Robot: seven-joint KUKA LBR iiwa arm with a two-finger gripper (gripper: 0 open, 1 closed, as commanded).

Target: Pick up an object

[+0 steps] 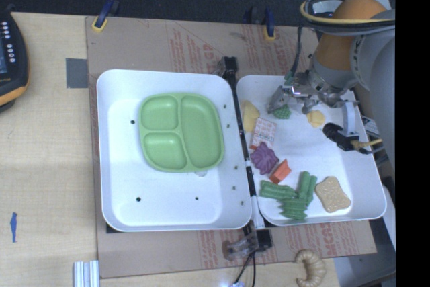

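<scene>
Meanwhile, hand (pixel 287 99) is hovering low over right bin (pixel 366 208), at small green piece (pixel 281 112) near far rim; grip state impossible to tell. Judged risk: neighbours crowding in, pale yellow piece (pixel 250 115) and yellow lump (pixel 315 118) just beside, likely causing nudge, miss. Green divided plate (pixel 181 132) is sitting in left bin (pixel 121 205).

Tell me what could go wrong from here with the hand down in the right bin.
1. The hand sits low at the right bin's far end, next to a small green piece and a yellow piece; closing may knock one aside instead of gripping it.
2. The purple toy, orange block and green sticks lie packed together, so a pick there could drag neighbours.
</scene>
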